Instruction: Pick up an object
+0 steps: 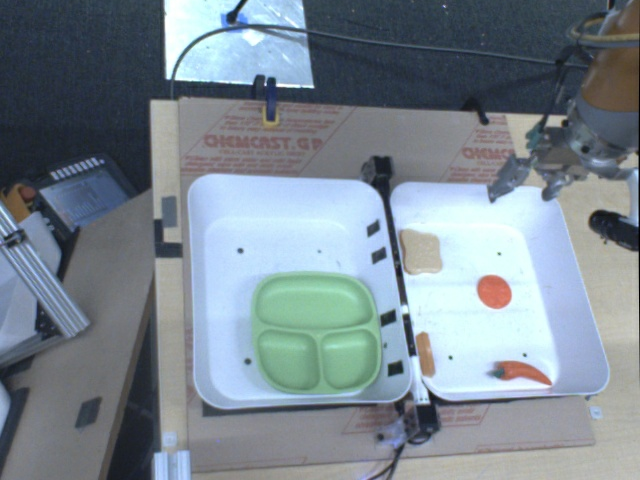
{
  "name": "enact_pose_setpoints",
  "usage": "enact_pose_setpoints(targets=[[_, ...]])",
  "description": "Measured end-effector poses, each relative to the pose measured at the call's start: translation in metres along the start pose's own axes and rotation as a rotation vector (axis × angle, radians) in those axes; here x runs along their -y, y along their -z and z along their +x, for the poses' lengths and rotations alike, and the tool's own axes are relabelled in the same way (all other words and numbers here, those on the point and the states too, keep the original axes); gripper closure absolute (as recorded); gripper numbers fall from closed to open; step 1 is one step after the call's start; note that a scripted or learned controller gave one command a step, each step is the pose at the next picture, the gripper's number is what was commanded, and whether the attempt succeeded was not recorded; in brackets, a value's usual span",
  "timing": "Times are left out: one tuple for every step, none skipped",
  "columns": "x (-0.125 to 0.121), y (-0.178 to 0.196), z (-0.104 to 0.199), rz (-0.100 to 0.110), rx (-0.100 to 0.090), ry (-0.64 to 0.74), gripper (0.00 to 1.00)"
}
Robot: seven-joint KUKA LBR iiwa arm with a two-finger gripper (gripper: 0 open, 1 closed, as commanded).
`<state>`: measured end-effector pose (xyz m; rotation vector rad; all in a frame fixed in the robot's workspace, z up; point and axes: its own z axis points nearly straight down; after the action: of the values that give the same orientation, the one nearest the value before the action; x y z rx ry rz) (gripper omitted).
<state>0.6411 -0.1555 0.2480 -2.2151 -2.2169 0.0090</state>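
The gripper (527, 180) hangs above the far edge of the right bin (575, 268), its fingers spread open and holding nothing. In this bin lies the carrot (522, 372) near the front-right corner — long axis left to right, green end pointing left. Bread (421, 251), a tomato slice (494, 291) and a sausage (425, 353) lie apart.

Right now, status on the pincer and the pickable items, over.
Pincer open, above right bin's far edge, holding nothing. Bread slice, red disc, carrot, sausage lie untouched. Nothing blocking.
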Motion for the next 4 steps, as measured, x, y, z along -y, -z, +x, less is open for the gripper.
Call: enact_pose_setpoints(targets=[[-0.002,0.007,0.0,-0.011,0.002,0.002,0.0],[-0.003,-0.035,-0.004,-0.009,0.002,0.0,0.0],[0.006,-0.083,-0.005,-0.008,0.001,0.0,0.0],[0.007,-0.145,-0.001,-0.006,0.001,0.0,0.0]])
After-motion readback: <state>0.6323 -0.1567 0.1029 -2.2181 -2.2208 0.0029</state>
